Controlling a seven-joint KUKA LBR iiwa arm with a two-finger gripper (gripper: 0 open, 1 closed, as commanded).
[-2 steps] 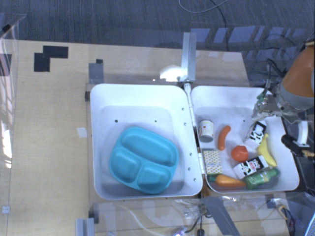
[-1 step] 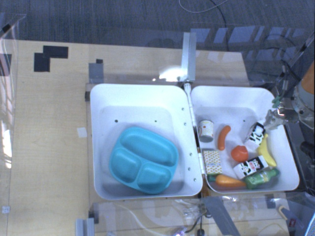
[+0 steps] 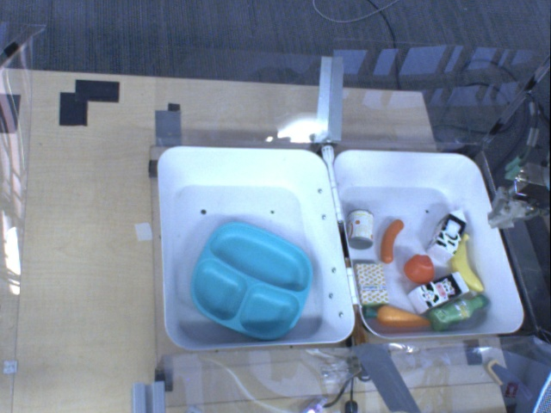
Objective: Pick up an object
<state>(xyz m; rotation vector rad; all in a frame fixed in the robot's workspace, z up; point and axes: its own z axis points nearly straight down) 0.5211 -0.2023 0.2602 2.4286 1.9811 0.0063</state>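
Though crowded by other food at the right side of the right bin (image 3: 405,179), probably simplest to take: banana (image 3: 466,265), lying flat by the bin's right wall, long axis running along that wall. Touching its far end, a carton (image 3: 447,235); toward the bin's middle, a tomato (image 3: 419,268). Gripper (image 3: 515,198) just outside the bin's right wall, beside the far half. From there, banana to the left and nearer the bin's front. Open or closed: cannot tell. No object seen in its grasp.

Pale wooden bench (image 3: 86,256), blue-grey carpet (image 3: 172,15)
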